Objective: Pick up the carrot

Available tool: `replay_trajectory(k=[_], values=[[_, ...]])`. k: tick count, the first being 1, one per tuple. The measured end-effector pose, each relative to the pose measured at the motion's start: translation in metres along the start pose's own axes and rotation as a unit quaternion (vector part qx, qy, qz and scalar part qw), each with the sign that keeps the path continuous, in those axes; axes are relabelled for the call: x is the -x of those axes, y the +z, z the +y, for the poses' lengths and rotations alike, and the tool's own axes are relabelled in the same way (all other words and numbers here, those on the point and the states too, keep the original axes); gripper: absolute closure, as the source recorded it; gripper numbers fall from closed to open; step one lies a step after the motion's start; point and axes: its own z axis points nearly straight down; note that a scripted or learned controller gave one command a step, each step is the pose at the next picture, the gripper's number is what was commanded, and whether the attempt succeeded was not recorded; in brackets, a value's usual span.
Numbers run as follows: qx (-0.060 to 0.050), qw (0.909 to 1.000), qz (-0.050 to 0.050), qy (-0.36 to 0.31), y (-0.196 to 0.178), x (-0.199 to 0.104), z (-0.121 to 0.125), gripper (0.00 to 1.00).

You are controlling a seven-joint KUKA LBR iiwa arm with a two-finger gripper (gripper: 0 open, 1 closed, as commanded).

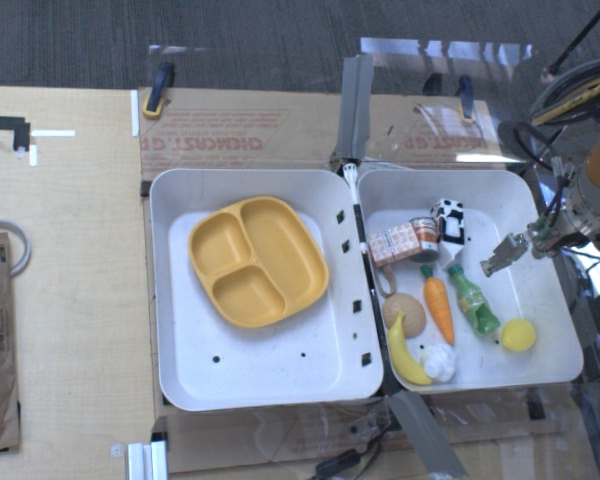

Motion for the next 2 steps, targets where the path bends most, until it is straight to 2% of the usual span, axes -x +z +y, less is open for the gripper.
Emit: replay_trajectory(k=[1,2], values=[[0.0,0.9995,0.0,-0.031,0.1191,-0.042,0.0185,0.0],[0.0,0.9996,0.0,-0.028,0.1106,-0.0408,0.018,1.0]])
